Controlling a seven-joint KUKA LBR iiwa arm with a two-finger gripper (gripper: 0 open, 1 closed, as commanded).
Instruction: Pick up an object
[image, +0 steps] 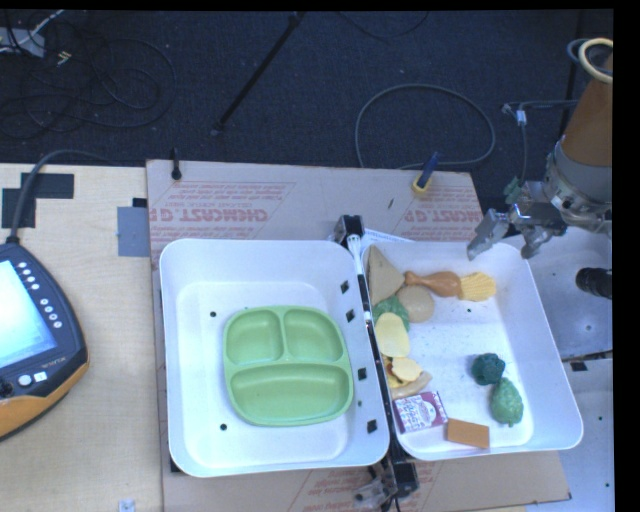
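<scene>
The right bin (545, 330), below and left of the pincer (508, 234), is seen to hold a corn cob (452, 285) nearest the fingertips, a yellow piece (391, 336), a dark green lump (488, 368), a lighter green one (506, 402), an orange block (467, 433) and a small carton (421, 411). Further left, a green divided tray (287, 363) is held by the left bin (190, 300). The pincer is poised above the right bin's far rim, fingers spread apart and clamped on nothing
</scene>
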